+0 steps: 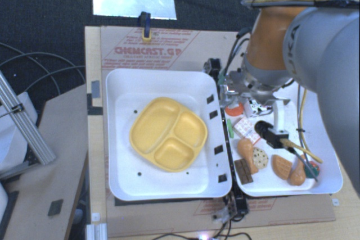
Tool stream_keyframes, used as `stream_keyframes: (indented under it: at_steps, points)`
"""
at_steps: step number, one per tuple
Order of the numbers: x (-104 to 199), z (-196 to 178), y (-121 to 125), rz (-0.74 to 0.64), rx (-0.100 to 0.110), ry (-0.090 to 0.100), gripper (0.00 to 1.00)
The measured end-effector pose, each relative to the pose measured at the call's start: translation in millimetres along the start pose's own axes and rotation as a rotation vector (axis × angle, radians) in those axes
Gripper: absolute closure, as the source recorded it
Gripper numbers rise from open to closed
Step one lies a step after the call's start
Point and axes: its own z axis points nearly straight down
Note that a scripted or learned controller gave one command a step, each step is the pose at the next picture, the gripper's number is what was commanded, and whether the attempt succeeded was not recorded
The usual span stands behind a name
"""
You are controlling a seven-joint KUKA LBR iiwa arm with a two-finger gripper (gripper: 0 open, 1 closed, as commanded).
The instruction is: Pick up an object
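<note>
We are looking down on two white bins on the counter (67,121): the left bin (121,177) is holding a yellow divided plate (169,133) at frame centre, and the right bin (332,180) at lower right is holding small items, among them a checkered packet (246,127), a speckled cookie (260,158), a brown bar (243,170) and an orange bread-like piece (282,166). The arm (306,31) is hanging over the right bin's upper part; we cannot tell how its gripper (251,99) is set.

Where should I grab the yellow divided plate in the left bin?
Probably the yellow divided plate by its raised outer rim, coming straight down on the near-left edge. It lies flat, tilted diagonally, with bare left bin floor around it; the compartments are too broad to pinch across.
</note>
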Motion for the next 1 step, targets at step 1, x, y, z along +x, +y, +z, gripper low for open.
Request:
stream_keyframes:
  at_steps: [1]
  points:
    - [0.0,-10.3,0.7,-0.003,-0.001,0.0,1.0]
